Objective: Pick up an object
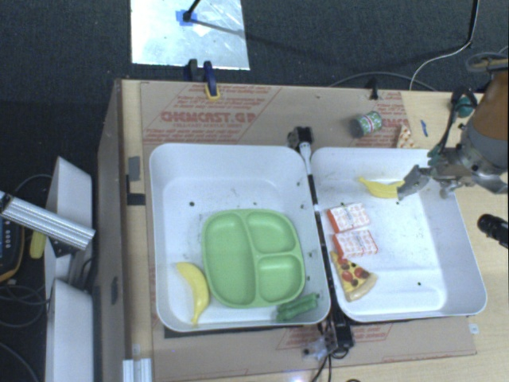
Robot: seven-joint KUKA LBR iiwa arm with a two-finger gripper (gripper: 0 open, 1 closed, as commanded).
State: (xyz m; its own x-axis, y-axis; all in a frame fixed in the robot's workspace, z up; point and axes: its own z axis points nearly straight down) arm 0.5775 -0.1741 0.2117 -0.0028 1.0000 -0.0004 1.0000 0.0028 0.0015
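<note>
The small yellow banana-shaped toy (380, 187) lies near the back of the right shallow white bin (457, 269), just beside the tip of the robot's hand (412, 183), which comes in from the right edge over that bin's far right part. Whether the hand is spread or pressed together cannot be told from this slanted view, and nothing is seen between its tips. In the same bin, nearer the dividing edge, lie two flat red-and-white patterned cards (352, 229) one behind the other, and in front of them a toy pizza slice (355, 277) close to the near wall. The left shallow white bin (171, 173) holds a light green divided plastic plate (253, 257), a larger yellow toy banana (194, 290) touching the plate's left edge, and a dark green oblong toy (297, 308) by the plate's near right corner. On the wooden desk (318, 110) behind the bins stands a small striped can (367, 122).
</note>
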